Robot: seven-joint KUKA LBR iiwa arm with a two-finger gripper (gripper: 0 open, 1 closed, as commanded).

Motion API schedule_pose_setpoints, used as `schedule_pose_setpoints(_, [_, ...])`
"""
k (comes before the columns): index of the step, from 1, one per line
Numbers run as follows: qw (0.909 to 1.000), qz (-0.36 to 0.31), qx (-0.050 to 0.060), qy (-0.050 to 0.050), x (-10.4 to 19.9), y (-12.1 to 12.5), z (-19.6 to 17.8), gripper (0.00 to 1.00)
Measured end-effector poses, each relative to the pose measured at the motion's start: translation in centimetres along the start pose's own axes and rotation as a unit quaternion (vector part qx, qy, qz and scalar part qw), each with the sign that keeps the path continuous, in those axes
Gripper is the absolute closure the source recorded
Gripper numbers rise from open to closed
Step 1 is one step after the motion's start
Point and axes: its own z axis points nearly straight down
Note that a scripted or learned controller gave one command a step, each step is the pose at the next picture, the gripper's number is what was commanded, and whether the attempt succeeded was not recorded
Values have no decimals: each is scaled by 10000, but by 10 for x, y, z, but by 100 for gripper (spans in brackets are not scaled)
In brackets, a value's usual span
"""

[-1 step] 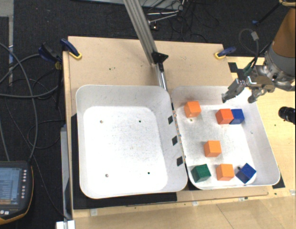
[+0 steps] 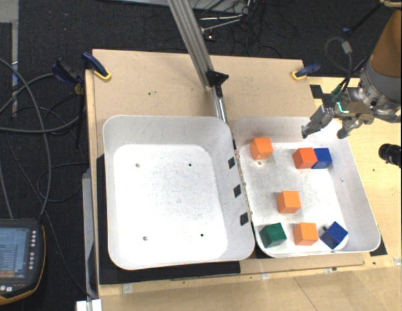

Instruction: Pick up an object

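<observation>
My gripper (image 2: pixel 328 128) hangs over the far right part of the right bin (image 2: pixel 356 193), its two fingers spread apart with nothing between them. Just below and left of it lie an orange cube (image 2: pixel 305 157) and a blue cube (image 2: pixel 322 157) touching side by side. Another orange cube (image 2: pixel 261 148) sits near the bin's far left. A third orange cube (image 2: pixel 288 201) lies mid-bin. Along the near edge sit a green cube (image 2: pixel 273 234), an orange cube (image 2: pixel 305 233) and a blue cube (image 2: pixel 334 234).
The left bin (image 2: pixel 165 190) stands beside the right one, their rims meeting at the middle. A slanted metal pole (image 2: pixel 191 34) rises from the bench's far side. Clamps (image 2: pixel 94 67) hold the far corners of the board.
</observation>
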Motion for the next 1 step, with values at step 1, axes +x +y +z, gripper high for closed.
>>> schedule_pose_setpoints(1, [10000,-4,23,4,6,5,47,0])
